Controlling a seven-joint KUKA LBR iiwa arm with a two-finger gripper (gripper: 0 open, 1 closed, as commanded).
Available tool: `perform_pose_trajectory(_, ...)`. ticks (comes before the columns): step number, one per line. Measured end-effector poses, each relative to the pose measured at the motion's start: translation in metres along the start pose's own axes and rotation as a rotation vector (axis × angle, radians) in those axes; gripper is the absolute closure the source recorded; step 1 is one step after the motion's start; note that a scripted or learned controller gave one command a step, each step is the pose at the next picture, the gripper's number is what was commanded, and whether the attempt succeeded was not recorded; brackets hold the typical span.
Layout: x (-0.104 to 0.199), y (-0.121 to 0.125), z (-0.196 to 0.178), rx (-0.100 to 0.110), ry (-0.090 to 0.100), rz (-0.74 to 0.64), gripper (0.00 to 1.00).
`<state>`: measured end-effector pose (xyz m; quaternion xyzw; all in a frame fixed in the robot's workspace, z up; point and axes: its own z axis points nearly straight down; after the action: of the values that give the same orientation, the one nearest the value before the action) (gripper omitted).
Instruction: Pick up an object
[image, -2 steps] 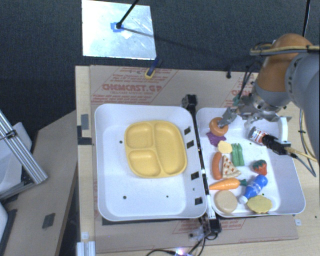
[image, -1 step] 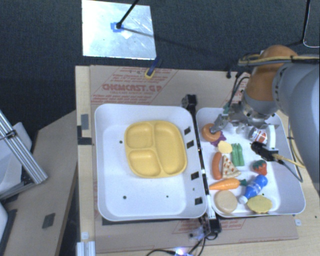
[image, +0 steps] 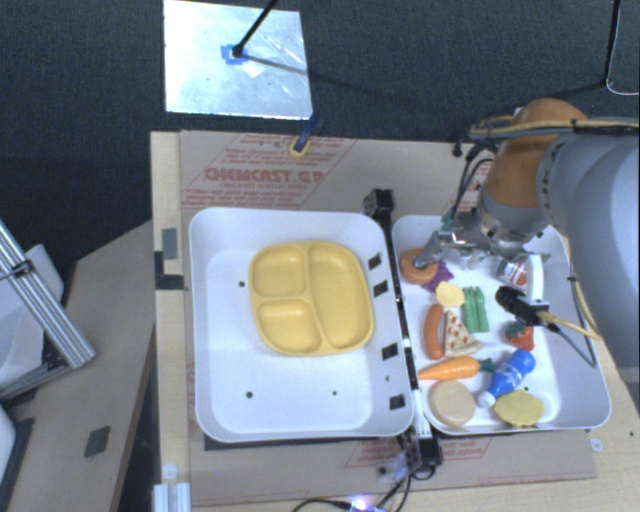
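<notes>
Gripper (image: 437, 256) low over right bin (image: 575, 395); fingertips hard to make out.

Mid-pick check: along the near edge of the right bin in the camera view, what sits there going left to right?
Tan round cookie-like piece → blue toy bottle → yellow chip-like piece, all in the right bin. The orange carrot lies just behind the cookie, overlapping that span, so I leave it unordered.

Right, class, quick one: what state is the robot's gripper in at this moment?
Gripper: low over the far end of the right bin, beside the toy food; open or shut cannot be told from this view.
</notes>
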<state>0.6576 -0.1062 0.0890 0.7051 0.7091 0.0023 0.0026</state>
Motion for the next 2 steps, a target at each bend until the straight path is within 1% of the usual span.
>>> perform_pose_trajectory(1,0.002,0.003,-0.014,-0.009,0.004,-0.002,1.00)
perform_pose_trajectory(2,0.002,0.011,-0.060,0.000,0.000,0.000,1.00)
